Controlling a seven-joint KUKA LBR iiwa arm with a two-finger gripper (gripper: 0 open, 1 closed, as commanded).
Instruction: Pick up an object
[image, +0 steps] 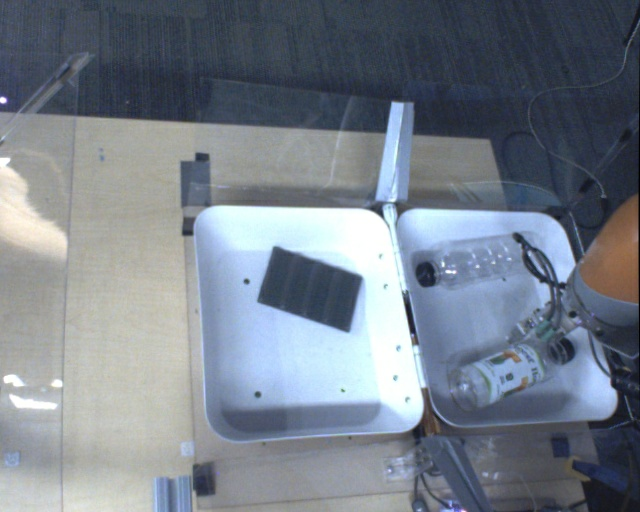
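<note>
counter (120, 330): pale wood, carries two white bins side by side.
left bin (225, 400): shallow, rounded corners, small dark holes in the floor.
pad (310, 288): dark, ribbed, rectangular; lies flat in the far half of the left bin, tilted, apart from every wall.
divider (394, 165): grey strip running away from the seam between the bins.
right bin (440, 225): touches the left bin along the middle seam.
clear bottle (470, 264): on its side in the far part of the right bin, black cap toward the seam, body nearly see-through.
labelled bottle (498, 375): on its side in the near part of the right bin, white and green label, clear end toward the seam, dark cap end toward the arm.
gripper (548, 332): low in the right bin, just beside the labelled bottle's cap end; whether it is spread or closed, and whether it has hold of the bottle, cannot be told.
cable (538, 262): black loop above the gripper.
arm (612, 265): orange band at the right edge.
</note>
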